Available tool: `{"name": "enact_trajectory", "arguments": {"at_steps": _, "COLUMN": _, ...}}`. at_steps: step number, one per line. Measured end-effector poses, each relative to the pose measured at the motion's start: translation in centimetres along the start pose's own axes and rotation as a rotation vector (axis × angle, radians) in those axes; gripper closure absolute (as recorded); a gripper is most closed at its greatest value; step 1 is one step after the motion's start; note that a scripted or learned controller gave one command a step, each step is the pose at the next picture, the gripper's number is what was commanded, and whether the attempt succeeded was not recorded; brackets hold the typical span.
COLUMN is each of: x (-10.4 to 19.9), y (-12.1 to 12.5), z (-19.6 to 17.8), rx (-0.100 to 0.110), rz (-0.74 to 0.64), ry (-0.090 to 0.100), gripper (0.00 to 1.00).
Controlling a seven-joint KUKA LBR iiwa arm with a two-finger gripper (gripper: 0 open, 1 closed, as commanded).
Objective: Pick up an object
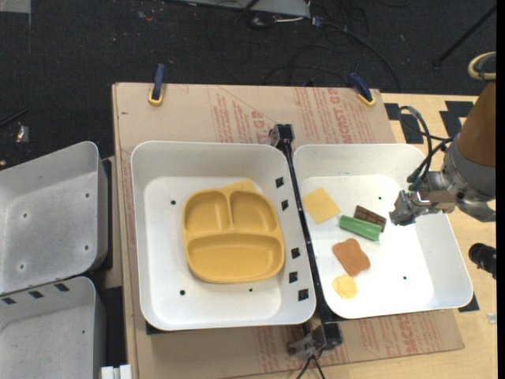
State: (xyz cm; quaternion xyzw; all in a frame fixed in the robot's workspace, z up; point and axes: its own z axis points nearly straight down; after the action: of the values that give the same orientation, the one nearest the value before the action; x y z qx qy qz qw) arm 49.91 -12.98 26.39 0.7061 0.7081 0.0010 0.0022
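Note:
The right bin (442, 290) holds a yellow cheese slice (321, 204), a green cylinder (360, 228), a small brown chocolate piece (369, 215), a brown bread-shaped toy (350, 257) and a small yellow piece (344, 287). My gripper (404, 212) hangs over the right side of that bin, just right of the chocolate piece and the green cylinder. Nothing shows between its fingers.
The left bin (154, 290) holds a yellow divided plate (233, 235). A black divider (296, 227) runs between the bins. Grey trays (47, 212) lie off the bench at the left. Cables hang by the arm (477, 148) at the right.

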Motion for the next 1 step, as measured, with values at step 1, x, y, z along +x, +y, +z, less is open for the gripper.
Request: {"name": "enact_trajectory", "arguments": {"at_steps": 1, "x": 4.9, "y": 0.05, "z": 1.4, "rx": 0.004, "rz": -0.003, "ry": 0.002, "gripper": 1.0}}
